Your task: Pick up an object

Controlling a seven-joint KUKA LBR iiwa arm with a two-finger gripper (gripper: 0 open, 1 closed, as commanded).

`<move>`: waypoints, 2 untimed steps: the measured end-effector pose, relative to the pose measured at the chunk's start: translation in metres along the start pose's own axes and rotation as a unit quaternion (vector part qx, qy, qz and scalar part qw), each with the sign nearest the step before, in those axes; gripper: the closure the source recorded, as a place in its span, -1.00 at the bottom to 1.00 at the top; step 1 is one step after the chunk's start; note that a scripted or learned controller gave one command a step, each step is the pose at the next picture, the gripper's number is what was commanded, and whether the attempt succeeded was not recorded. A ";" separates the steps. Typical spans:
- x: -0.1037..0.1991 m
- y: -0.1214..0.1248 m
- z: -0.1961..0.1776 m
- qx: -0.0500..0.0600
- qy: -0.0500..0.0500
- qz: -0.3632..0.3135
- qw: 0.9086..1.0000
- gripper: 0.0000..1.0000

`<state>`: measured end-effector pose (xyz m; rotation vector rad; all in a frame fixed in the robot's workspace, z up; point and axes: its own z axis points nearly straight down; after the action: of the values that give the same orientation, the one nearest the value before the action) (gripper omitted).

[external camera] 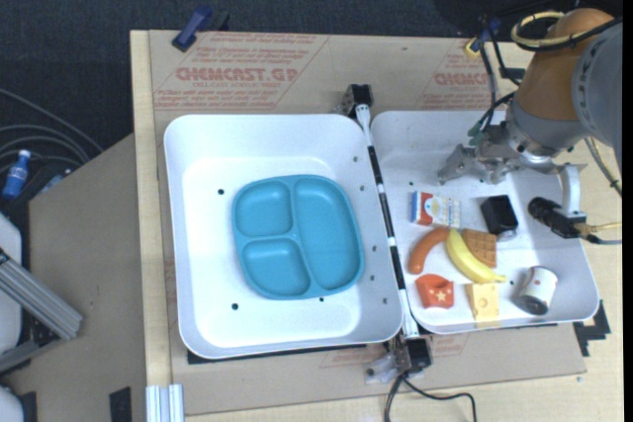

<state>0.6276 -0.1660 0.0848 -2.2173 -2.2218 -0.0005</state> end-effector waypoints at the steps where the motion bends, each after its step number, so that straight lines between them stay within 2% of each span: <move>1: -0.001 0.000 -0.010 0.000 0.000 0.000 1.000 1.00; 2: -0.001 0.000 -0.010 0.000 0.000 0.000 1.000 -1.00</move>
<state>0.6277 -0.1668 0.0949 -2.2184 -2.2219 -0.0001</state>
